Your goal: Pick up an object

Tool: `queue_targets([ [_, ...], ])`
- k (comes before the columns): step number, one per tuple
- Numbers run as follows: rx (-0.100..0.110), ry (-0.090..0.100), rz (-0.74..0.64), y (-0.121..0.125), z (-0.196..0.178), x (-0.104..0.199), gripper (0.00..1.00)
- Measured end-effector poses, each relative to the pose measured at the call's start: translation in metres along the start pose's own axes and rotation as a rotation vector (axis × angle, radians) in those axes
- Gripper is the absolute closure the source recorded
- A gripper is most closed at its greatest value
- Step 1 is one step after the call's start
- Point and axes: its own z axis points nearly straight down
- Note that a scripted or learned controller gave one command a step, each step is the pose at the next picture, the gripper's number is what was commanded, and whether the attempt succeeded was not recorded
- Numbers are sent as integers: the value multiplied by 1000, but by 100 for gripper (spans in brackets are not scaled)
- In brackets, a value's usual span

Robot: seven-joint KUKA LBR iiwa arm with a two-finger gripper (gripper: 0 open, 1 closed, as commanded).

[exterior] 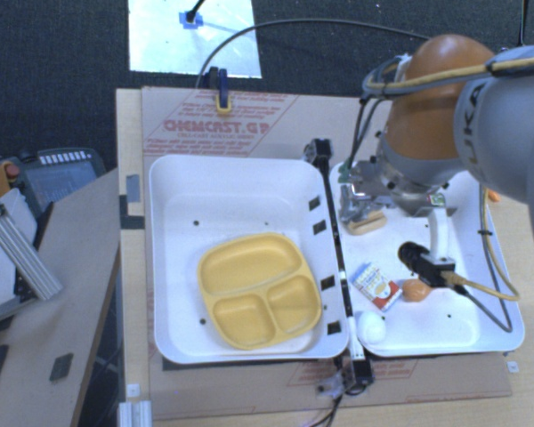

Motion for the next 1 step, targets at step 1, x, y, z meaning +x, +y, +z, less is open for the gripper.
queue_targets([
  [1, 0, 1, -1, -2, 12, 60, 100],
])
